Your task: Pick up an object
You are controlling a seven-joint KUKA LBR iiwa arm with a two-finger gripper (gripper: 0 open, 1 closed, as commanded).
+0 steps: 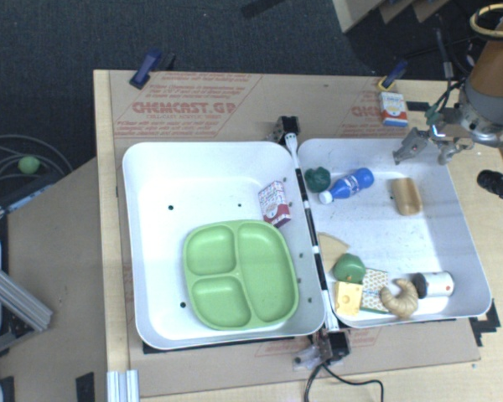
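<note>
**Pincer open above the right bin's far corner, holding nothing**

The arm [490, 74] reaches in from the right, and its pincer [427, 145] hangs over the far right corner of the right bin [461, 224]. Its fingers are spread apart with nothing between them.

Objects to pick lie in both bins. In the right bin, a blue and white bottle [345, 184] lies tilted near the far left side, its white end just beside a dark green lump [318, 177]. A tan block [406, 196] lies near the pincer, apart from it. Along the near edge sit a green round fruit [349, 267], a yellow cheese-like piece [347, 297], a patterned card [374, 291], a tan pretzel-shaped thing [400, 297] and a white cylinder with a red band [433, 286], crowded together.

In the left bin [151, 224], a green divided plate [238, 273] lies flat toward the near side. A small red and white carton [274, 203] stands by the bin's right wall, just beyond the plate.

The bins rest on the table [109, 224].
</note>
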